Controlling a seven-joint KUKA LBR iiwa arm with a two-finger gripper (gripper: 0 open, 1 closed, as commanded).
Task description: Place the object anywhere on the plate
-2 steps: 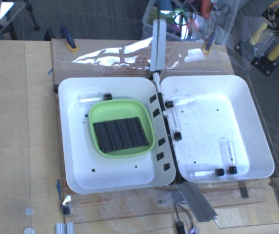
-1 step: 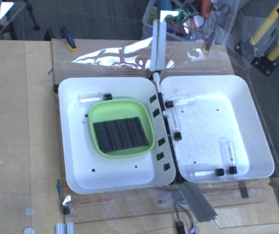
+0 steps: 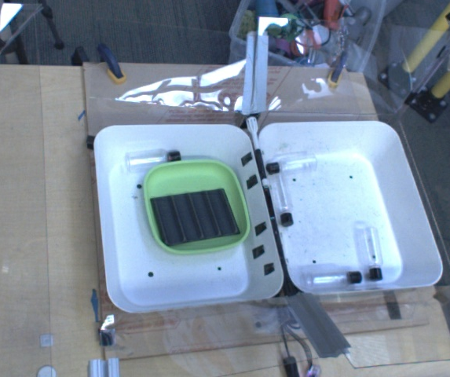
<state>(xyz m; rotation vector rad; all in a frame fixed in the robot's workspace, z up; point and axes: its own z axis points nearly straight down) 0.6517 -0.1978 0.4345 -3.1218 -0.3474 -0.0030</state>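
The black ridged block lay flat on the green plate, inside its rim and filling most of its floor, with its long ribs running from the plate's near edge towards its far edge. The plate sat in the left white bin, whose wall ran all around it. Just beyond the plate's far edge lay a clear tube with a black cap, close to the rim, though contact could not be told. To the right of the plate, past the divide, stood the right white bin; it held several more clear tubes, all well apart from the plate. Both bins rested on the wooden bench. Far behind the plate stood a clear tub of coloured bits. Whether the claw was open or closed could not be told.
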